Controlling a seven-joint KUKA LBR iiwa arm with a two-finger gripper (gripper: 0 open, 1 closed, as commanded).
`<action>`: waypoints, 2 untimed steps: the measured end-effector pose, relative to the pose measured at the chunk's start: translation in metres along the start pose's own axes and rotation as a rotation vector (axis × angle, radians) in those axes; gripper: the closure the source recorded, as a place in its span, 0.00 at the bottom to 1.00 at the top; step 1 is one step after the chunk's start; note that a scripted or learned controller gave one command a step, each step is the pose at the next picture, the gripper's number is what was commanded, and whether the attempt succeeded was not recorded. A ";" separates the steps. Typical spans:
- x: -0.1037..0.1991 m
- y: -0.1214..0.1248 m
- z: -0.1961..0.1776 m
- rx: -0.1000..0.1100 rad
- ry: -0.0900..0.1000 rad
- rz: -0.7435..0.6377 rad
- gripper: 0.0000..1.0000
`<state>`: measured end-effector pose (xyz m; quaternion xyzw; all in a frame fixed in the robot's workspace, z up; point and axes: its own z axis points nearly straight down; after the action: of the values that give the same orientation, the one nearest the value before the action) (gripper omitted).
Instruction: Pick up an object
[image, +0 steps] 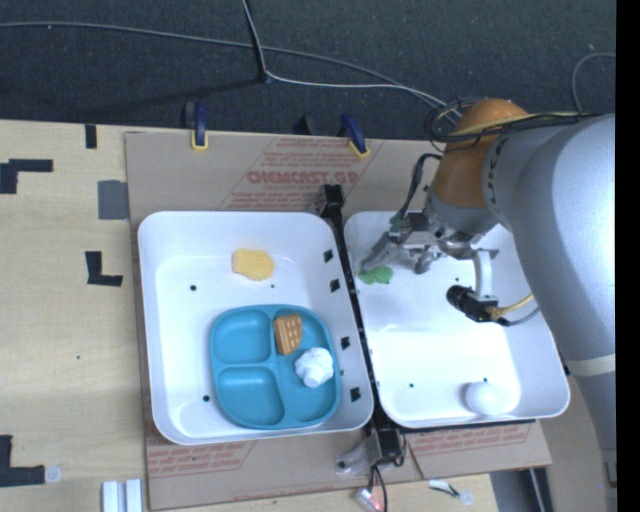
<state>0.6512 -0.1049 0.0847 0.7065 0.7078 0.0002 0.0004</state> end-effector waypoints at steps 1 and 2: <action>-0.021 0.008 -0.001 0.000 0.000 0.002 0.00; 0.011 -0.033 -0.001 0.000 0.000 0.001 0.00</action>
<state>0.6177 -0.0945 0.0857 0.7067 0.7075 0.0002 0.0002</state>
